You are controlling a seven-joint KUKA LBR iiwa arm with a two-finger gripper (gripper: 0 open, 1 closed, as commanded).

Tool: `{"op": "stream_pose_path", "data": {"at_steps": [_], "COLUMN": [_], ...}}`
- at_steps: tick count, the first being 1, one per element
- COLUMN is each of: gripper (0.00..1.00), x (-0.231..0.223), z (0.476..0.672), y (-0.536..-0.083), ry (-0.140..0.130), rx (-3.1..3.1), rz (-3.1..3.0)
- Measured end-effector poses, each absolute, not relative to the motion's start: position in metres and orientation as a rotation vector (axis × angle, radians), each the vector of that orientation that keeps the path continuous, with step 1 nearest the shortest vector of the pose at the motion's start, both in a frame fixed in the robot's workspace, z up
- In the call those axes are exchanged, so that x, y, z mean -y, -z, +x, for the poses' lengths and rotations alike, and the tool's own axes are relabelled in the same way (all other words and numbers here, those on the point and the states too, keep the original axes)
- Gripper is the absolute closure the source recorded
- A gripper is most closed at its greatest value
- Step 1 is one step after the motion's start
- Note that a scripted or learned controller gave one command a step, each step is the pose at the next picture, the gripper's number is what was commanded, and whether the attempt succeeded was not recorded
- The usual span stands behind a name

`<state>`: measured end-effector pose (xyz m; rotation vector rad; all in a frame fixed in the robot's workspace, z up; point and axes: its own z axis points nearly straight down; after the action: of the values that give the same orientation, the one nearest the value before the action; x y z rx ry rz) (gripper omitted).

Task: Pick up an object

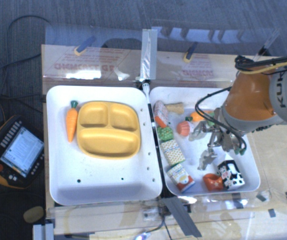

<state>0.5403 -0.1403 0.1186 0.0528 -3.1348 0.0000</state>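
Objects lie in right bin (251, 149): carton (180, 177), green-white box (173, 152), black-white cow toy (231, 174), red toy (213, 182). Gripper (208, 156) hovers above the cow toy, nothing between its fingers, parted. Left bin (55, 149): yellow tray (108, 129), carrot (71, 122) just beside it

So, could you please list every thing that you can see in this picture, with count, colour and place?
shallow white plastic bins: 2, white, side by side on the bench; left, right
yellow divided plastic plate: 1, yellow, middle of left bin
orange toy carrot with green top: 1, orange, left bin, beside the plate's left edge
small toy food items: several, mixed colours, along the right bin's left side, e.g. checked green-white block, small carton
black-and-white cow-patterned toy: 1, right bin, lower right corner
red toy: 1, beside the cow toy
handheld control pendants: 2, dark with orange, left of bench, e.g.
robot arm: 1, grey with orange band, from the right
end effector: 1, metallic, over right bin
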Motion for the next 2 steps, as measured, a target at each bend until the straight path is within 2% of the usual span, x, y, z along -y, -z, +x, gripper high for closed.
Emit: {"op": "stream_pose_path", "data": {"at_steps": [1, 2], "gripper": [0.00, 0.00], "x": [0.094, 0.157], "z": [0.614, 0.547], "y": [-0.088, -0.089], "ry": [-0.002, -0.007], "rx": [3.146, 3.139], "rz": [0.102, 0.278]}}
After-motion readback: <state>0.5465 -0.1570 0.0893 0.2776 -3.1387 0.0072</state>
